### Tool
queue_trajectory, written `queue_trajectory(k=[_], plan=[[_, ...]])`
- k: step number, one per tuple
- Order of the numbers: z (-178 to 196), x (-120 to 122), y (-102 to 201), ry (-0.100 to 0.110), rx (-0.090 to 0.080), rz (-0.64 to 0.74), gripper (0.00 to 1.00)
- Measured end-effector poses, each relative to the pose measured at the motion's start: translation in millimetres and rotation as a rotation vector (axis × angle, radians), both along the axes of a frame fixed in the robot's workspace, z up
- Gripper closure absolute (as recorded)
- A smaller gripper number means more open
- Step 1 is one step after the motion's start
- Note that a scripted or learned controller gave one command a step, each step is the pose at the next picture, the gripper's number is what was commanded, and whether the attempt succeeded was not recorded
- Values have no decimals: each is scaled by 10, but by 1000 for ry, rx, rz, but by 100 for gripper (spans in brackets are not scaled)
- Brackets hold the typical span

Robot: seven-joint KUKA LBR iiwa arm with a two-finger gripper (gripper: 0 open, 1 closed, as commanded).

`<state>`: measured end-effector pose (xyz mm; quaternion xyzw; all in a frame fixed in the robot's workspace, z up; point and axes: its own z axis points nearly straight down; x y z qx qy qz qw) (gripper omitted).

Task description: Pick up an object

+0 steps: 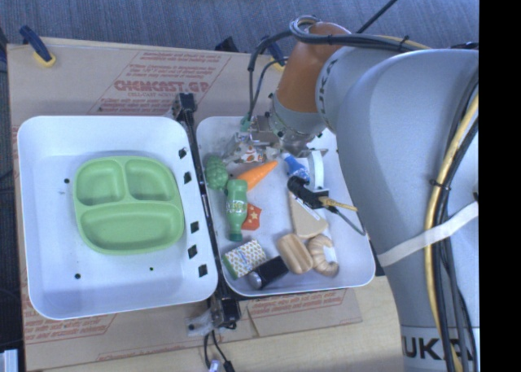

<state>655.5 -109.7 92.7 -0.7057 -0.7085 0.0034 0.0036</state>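
My gripper [259, 141] — right bin [355, 269], 12 o'clock, grip state unclear | carrot [258, 172] just below, 6 o'clock | green plate [128, 203] — left bin [32, 199]

Smooth white plastic bins [32, 224], matt green plastic tray [128, 203], brown cardboard bench [122, 77].

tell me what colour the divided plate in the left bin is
Light green; the divided plate shows plainly in the camera view.

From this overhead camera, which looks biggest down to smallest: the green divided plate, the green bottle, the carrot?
1. Green divided plate, largest by far.
2. Green bottle.
3. Carrot, which looks only slightly smaller than the bottle, so that ranking is unsure.
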Motion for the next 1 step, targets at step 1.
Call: queue_trajectory(k=[1], plan=[[105,1,-3,2,0,3,100]])
